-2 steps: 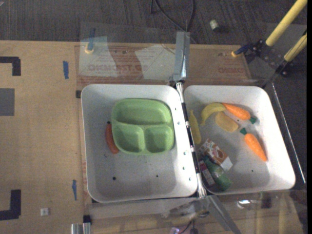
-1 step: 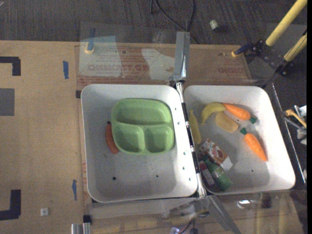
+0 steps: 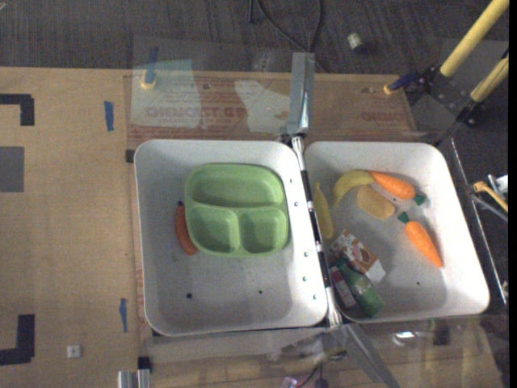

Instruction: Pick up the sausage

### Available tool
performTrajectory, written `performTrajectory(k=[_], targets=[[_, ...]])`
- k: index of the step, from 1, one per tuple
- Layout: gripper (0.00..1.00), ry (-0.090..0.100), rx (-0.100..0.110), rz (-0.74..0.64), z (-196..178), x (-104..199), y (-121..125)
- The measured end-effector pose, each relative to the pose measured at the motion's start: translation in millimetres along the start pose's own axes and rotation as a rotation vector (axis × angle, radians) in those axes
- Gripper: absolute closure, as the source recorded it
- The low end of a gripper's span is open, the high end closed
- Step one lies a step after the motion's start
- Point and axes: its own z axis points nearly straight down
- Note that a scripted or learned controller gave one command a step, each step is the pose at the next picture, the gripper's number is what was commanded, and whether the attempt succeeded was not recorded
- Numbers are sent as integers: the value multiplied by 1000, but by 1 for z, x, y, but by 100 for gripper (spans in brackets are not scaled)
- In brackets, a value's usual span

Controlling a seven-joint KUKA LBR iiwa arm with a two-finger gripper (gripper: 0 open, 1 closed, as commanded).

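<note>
Sausage: I see the sausage [image 3: 185,229], reddish-orange, lying on the floor of the left bin [image 3: 161,297], left of centre in the frame. It runs roughly top to bottom and sits tight against the left edge of the green tray [image 3: 236,209]; I cannot tell whether they actually touch.
Green tray: a plate with three compartments, one long one along the top and two smaller ones below, resting in the upper middle of the left bin.
Right bin: I read the right bin [image 3: 460,281] as the busy one, sitting just beside the left bin, with a metal strip along the join.
Bananas: one banana [image 3: 351,183] curves near the top of the right bin; a slimmer yellow piece [image 3: 323,210] lies along its left wall.
Carrots: one carrot [image 3: 394,186] sits just right of the banana, a second carrot [image 3: 423,242] lies lower and further right, both with green ends.
Yellow slab: a pale yellow flat piece [image 3: 376,202] rests between the two carrots.
Carton and bottle: a small printed carton [image 3: 359,256] and a dark green and red item [image 3: 358,291] crowd the lower left corner of the right bin.
Table: the brown table [image 3: 65,241] carries blue tape marks and black corner marks at the left of the frame.
Claw: from my feed I cannot tell its state or whether it has anything.
</note>
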Motion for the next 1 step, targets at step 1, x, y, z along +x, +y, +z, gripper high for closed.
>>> performTrajectory(k=[1], targets=[[100, -1, 1, 2, -9, 0, 1]])
